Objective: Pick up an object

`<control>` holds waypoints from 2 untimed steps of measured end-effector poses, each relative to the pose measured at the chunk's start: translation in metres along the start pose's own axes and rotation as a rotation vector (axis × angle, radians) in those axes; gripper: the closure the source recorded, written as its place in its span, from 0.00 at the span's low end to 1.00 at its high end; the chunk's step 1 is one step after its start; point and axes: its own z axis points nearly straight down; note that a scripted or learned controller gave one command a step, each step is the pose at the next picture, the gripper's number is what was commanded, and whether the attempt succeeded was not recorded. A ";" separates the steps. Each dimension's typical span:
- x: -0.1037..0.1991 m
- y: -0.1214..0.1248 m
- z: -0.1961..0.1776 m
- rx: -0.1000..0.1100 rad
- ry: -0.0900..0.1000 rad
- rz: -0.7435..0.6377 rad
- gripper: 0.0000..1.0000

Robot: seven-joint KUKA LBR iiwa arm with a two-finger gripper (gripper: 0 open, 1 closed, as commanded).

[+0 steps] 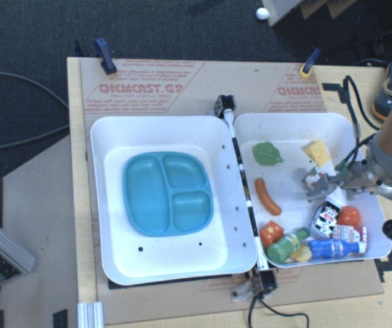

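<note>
My gripper [314, 184] reaches in from the right and hangs low over the middle of the right bin [288, 130]. It sits just below a yellow block [317, 153] and just above a black-and-white cow-patterned carton [325, 219]. Nothing shows between its tips. A green leaf [267, 154] lies at the bin's far left. An orange-red sausage [267, 197] lies left of the gripper. Along the near edge are an orange pepper [271, 232], a green fruit [284, 248], a blue bottle [336, 250] and a red tomato [350, 216].
The left bin [107, 149] holds a blue divided plate [170, 192]. A black clamp bar [240, 176] runs along the seam between the two bins. Blue [105, 55] and yellow [310, 61] clamps grip the board's far edge. Cables [351, 101] trail at the right.
</note>
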 end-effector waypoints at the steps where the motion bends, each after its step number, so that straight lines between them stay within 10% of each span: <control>1: -0.007 0.049 0.103 -0.002 0.000 -0.001 0.00; 2: -0.007 0.050 0.092 -0.005 -0.001 0.000 1.00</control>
